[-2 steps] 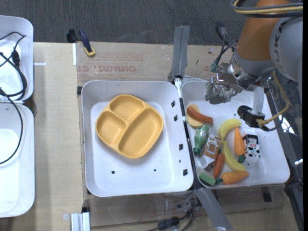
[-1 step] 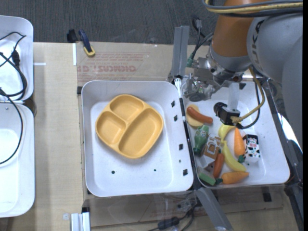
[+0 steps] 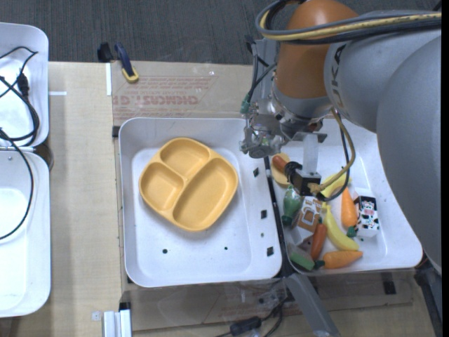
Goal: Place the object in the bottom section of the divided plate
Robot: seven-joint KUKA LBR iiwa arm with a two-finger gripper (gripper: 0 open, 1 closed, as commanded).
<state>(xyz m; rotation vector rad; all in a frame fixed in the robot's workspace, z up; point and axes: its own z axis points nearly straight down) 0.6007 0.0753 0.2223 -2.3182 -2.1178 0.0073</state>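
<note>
Yellow divided plate [image 3: 188,182] in left bin [image 3: 133,209], toy foods [image 3: 330,230] piled at its three o'clock in right bin [image 3: 393,209], gripper [image 3: 263,142] above divider between them, state of fingers impossible to tell.

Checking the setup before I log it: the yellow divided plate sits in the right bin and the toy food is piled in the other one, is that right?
Not quite. The camera view shows the yellow divided plate in the left bin. The toy food, such as the banana and carrot, is piled in the right bin.
</note>
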